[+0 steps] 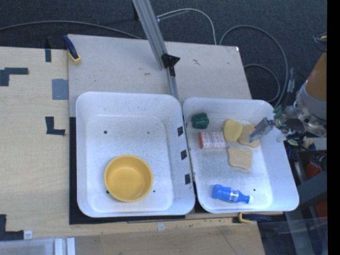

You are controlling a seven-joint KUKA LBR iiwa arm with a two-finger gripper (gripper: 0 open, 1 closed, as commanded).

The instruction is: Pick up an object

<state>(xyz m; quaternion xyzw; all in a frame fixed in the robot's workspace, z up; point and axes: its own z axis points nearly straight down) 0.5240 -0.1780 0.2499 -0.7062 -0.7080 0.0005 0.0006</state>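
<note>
The gripper (pixel 258 129) reaches in from the right over the right bin (pixel 280 158), its grey fingers slanting down toward the tan pieces at the bin's upper right. Whether it is spread or closed cannot be told, and nothing is visibly clasped in it.

Just beneath and beside the gripper tip lies a small tan piece (pixel 246 137), partly covered by it. Touching that piece on its left is a yellow rounded object (pixel 232 129). Just below them sits a larger tan bread-shaped piece (pixel 240 158). Left of the yellow object lies a red-and-white can (pixel 212 140) on its side, and above that a dark green cup-like object (pixel 200 120) near the bin's upper left corner. A blue bottle (pixel 229 194) lies on its side near the front wall, well apart from the gripper.

The left bin (pixel 85 142) holds 1 yellow bowl (pixel 128 178), upright, toward its front.

Both bins rest side by side on a pale tabletop (pixel 117 62); a wooden surface (pixel 32 142) with dark tape marks adjoins it on the left. A metal pole (pixel 151 25) slants down to the seam between the bins. Cables (pixel 255 36) loop over the dark floor behind.
</note>
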